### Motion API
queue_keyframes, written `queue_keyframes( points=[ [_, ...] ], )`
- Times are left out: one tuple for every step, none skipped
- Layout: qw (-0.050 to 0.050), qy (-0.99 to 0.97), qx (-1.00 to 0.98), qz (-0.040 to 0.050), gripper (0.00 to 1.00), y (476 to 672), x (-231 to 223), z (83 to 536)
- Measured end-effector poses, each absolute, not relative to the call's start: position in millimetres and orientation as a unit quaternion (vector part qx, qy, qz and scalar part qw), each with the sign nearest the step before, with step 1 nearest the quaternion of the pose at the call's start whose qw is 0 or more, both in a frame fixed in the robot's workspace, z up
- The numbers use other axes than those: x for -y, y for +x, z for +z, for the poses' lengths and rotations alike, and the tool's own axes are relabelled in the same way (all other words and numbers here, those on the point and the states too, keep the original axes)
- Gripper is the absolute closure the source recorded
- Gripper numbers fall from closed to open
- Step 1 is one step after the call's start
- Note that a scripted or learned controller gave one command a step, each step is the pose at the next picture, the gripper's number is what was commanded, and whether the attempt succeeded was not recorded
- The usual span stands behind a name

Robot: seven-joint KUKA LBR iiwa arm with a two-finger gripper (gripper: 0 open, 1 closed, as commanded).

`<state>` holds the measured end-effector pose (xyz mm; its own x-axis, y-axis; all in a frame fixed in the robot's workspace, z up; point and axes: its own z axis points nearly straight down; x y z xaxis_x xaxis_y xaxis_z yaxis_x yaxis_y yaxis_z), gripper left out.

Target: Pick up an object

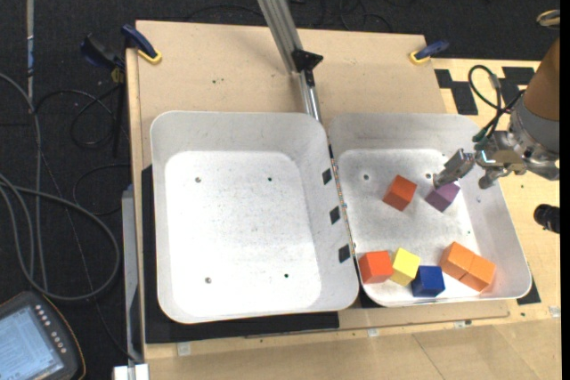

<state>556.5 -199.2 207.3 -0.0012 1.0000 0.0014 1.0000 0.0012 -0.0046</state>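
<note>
We see the left bin [236, 214] bare white. In the right bin [374, 163], an orange cube [400, 192] sits near the middle; along the front edge lie a red-orange block [376, 266], a yellow block [405, 265], a blue block [428, 280] and a larger orange block [467, 265]. Our gripper [470, 170] hangs spread wide near the right edge, the purple cube [443, 195] just beside its left finger, not between them.
</note>
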Motion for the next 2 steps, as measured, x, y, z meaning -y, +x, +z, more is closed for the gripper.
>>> queue_keyframes(
  points=[
    [0.0,-0.707,0.708,0.0003,0.0,557.1,199,210],
    [0.002,-0.707,0.707,0.0012,0.0,554.3,199,166]
  ],
)
